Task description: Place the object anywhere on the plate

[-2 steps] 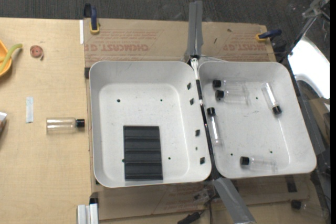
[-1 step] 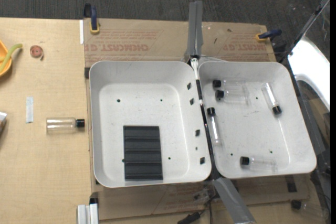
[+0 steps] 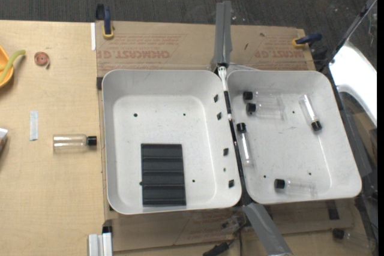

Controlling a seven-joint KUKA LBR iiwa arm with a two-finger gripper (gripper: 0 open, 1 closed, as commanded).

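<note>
Lying in the right white bin [image 3: 336,147], the clear plastic vials with black caps [image 3: 309,111] look light, stiff and slippery, best gripped mid-barrel for the dark ribbed rectangular plate [image 3: 162,175]; jaw state cannot be told.

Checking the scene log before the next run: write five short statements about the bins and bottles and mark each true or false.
1. The black ribbed rectangular plate lies in the left shallow white bin. True.
2. The right shallow white bin holds several clear plastic vials with black caps. True.
3. A vial already rests on the plate. False; nothing lies on it.
4. One clear black-capped bottle lies on the wooden bench, outside the bins. True.
5. The plate is red. False; black.
</note>
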